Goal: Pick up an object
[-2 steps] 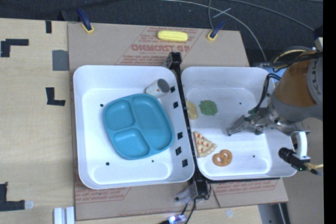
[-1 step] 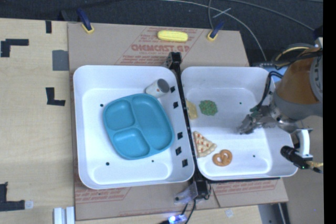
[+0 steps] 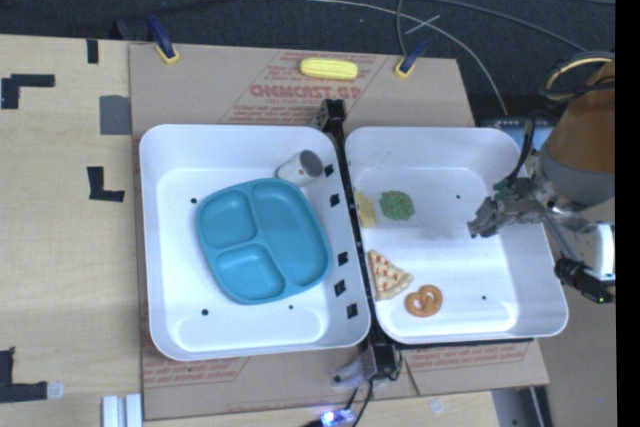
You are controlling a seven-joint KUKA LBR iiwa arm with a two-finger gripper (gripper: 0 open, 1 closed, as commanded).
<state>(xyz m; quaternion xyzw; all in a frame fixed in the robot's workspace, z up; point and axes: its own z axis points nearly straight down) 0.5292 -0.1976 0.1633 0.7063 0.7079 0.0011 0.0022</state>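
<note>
The right bin (image 3: 500, 315) holds a green broccoli piece (image 3: 397, 205), a pale yellow piece (image 3: 364, 210) by the divider, a pizza slice (image 3: 386, 273) and a pretzel (image 3: 424, 300). My gripper (image 3: 483, 222) hangs low over the right side of that bin, right of the broccoli and above the pretzel. It touches none of them and nothing shows between its fingers. In the left bin (image 3: 170, 315) lies a blue divided plate (image 3: 263, 239), with a small white and grey cup (image 3: 302, 166) tipped over behind it.
A yellow corn cob (image 3: 328, 69) lies on the cardboard behind the bins. Blue and yellow clamps (image 3: 163, 43) hold the cardboard's back edge. Black clips run along the divider (image 3: 345, 215) between the bins. Cables cross the dark floor at the back.
</note>
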